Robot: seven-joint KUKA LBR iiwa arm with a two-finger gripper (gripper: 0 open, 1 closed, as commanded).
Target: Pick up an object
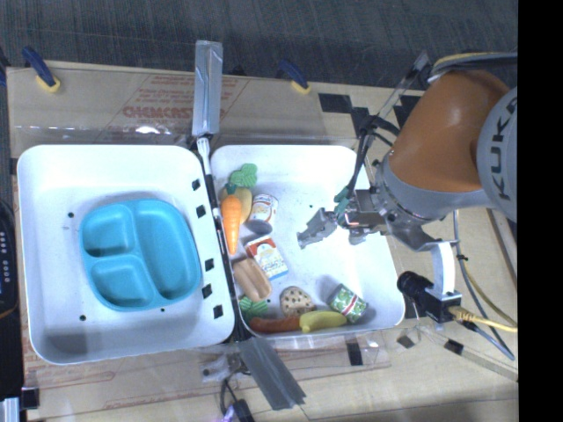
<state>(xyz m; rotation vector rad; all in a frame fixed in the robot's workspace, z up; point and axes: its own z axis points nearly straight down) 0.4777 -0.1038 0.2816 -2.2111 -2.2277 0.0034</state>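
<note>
While nothing sits between its parted fingers, the grey two-finger gripper (315, 229) hangs over bare floor of the right white bin (290, 158), with toy food along that bin's left and bottom edges: an orange plastic carrot (230, 221), a small red-and-white carton (266, 258). From the bin's right, the orange-banded arm (444, 139) reaches across the rim.

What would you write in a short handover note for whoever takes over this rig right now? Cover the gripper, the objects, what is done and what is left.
Gripper: over the right bin, above bare floor; nothing seen between its fingers.
Objects: carrot, small can, juice carton, hot dog, cookie, banana and green can all lie in the right bin. The left bin holds a blue divided tray.
Done: nothing picked yet.
Left: choose one object, grasp and lift it.
</note>
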